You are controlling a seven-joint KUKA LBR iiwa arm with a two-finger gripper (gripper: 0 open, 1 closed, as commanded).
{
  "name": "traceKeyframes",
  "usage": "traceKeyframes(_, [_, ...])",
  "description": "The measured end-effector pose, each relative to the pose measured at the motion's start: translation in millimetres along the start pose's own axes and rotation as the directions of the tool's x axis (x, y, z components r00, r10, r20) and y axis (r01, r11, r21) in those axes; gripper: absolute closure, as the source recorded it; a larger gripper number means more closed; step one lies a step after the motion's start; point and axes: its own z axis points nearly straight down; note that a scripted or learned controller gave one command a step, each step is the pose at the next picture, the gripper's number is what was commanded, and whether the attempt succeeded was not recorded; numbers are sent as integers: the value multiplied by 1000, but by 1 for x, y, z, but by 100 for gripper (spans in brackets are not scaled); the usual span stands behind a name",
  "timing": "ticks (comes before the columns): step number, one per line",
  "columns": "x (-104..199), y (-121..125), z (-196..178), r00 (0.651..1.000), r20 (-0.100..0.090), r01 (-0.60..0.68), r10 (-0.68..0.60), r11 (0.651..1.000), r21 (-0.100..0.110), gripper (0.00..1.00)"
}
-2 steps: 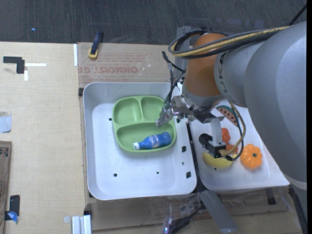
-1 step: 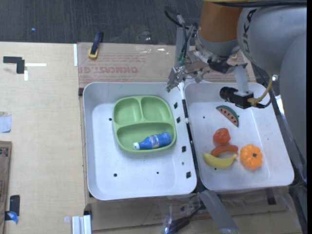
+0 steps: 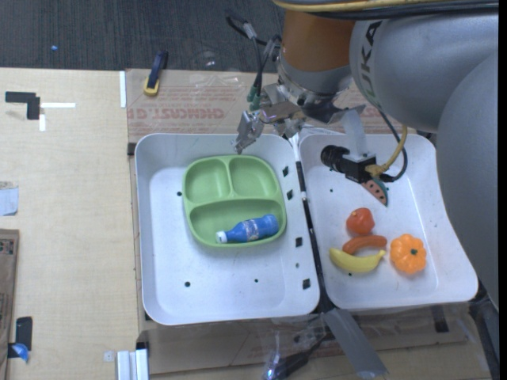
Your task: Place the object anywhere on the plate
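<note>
While the blue bottle (image 3: pixel 252 229) lay on its side in the green plate's (image 3: pixel 207 182) long bottom part, stretched left to right, the pincer (image 3: pixel 247 135) hung above the plate's top edge. I could not tell its state.

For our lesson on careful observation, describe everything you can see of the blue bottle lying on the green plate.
The blue bottle is small and looks like plastic, with a blue body, a pale silvery label band around its middle and a white cap at its left end. It lies on its side, slightly tilted with the cap end lower, in the large front compartment of the green divided plate. It rests on the plate's floor with its right end near the rim. The plate sits in the left white bin.
</note>
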Motion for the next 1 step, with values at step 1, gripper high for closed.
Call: traceKeyframes(1, [58,44,14,1000,1,30,-30,1000,1,0])
